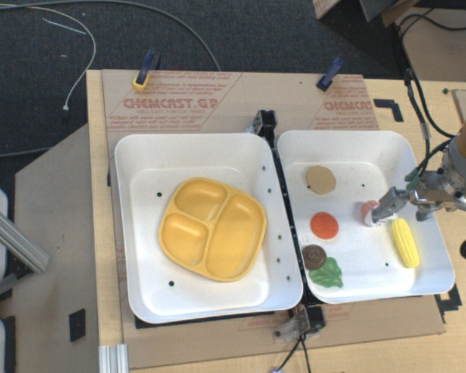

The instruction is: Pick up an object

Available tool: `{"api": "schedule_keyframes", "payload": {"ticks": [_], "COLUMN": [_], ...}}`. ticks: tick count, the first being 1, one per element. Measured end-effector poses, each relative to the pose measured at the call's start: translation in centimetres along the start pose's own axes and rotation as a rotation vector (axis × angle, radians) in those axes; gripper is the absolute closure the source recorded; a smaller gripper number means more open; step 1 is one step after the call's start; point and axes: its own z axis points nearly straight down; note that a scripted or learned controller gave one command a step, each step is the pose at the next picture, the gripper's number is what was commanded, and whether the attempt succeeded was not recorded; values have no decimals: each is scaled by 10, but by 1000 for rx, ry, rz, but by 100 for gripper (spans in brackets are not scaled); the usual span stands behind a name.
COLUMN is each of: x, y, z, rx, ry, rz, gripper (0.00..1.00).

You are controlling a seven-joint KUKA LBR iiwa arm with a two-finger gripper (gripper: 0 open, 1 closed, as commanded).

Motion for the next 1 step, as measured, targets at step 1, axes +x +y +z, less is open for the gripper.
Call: {"api": "schedule_keyframes", "payload": {"ticks": [1], "x": [4], "y": [-1], "z": [63], "rx": [7], "ry": [3], "rz": [1], "gripper": [0]}}
